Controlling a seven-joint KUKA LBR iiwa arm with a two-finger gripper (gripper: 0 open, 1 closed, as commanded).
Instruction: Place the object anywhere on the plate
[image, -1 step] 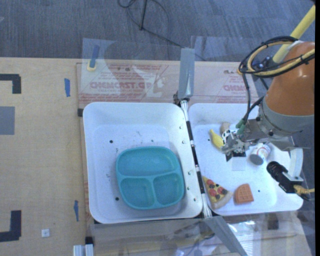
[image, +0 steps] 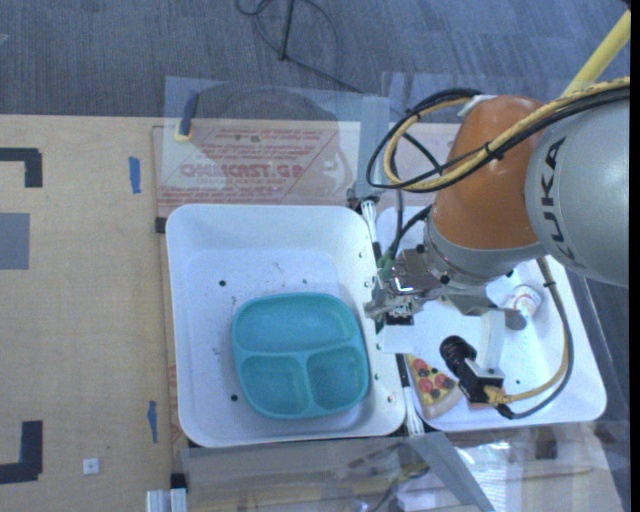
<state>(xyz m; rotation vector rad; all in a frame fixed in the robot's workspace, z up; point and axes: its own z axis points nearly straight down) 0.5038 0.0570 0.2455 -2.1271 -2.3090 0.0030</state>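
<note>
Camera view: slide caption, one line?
Arm over the right bin, where a toy pizza slice lies; teal divided plate in the left bin.

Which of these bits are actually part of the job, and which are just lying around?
Job: turquoise three-compartment plastic plate; toy pizza slice, probably the object.
Lying about: small white-and-red cylinder; clear plastic sheet with red lettering; blue tape strips.
</note>
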